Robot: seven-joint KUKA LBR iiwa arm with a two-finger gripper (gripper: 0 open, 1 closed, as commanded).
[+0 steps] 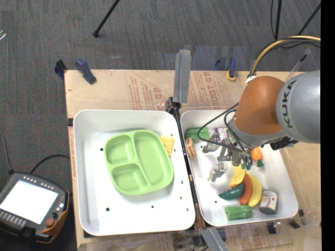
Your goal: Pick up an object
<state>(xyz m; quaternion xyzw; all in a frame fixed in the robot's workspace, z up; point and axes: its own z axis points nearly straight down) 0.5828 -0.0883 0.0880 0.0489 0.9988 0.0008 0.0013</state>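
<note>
The grey arm [306,106] bears black KUKA lettering, a rounded orange band [259,106] just above the metal gripper [226,163] (black cables alongside).

Toys [246,188] crowding right bin [287,179]

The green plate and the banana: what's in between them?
In the camera view, a yellow wedge sits by the green plate, then the bins' middle walls, then bare white floor and the claw before the banana.

green three-compartment tray [139,162] in left bin [84,140], yellow piece [168,143] touching its right edge. handheld screen unit [30,205] on floor, lower left. blue clamp [84,70] at bench's [131,90] back left corner. grey carpet [157,25] behind.
</note>
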